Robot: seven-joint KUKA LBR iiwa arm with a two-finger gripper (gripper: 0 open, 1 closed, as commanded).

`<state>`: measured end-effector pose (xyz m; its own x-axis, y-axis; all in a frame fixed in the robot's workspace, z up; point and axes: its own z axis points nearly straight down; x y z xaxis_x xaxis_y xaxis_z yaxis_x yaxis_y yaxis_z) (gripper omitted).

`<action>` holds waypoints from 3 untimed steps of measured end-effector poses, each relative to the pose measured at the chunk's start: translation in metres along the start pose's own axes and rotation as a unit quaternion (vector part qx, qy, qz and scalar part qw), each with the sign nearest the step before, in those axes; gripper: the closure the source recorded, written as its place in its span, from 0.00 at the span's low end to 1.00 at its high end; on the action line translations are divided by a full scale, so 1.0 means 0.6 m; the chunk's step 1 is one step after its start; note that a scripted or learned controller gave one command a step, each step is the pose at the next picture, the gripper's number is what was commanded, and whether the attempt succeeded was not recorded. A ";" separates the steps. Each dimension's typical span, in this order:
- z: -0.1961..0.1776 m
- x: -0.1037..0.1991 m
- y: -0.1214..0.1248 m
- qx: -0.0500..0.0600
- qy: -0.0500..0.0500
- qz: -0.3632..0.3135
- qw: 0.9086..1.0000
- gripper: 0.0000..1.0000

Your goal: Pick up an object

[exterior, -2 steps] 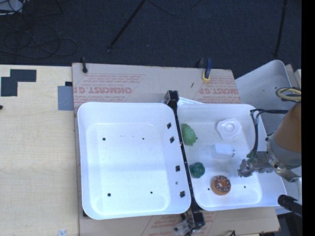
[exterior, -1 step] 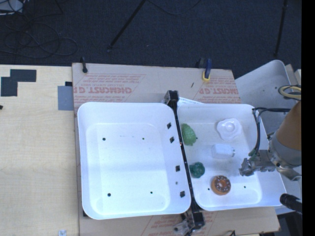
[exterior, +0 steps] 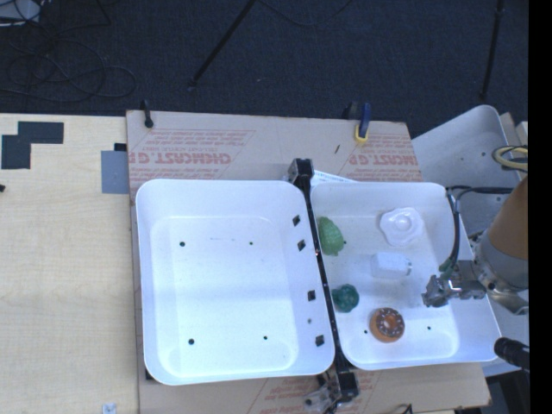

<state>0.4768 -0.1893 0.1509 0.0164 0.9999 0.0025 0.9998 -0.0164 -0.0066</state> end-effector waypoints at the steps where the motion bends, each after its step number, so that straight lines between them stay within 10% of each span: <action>1: -0.016 -0.001 0.000 0.000 0.000 0.002 1.000 1.00; 3: -0.047 -0.003 0.000 0.001 0.000 0.003 1.000 1.00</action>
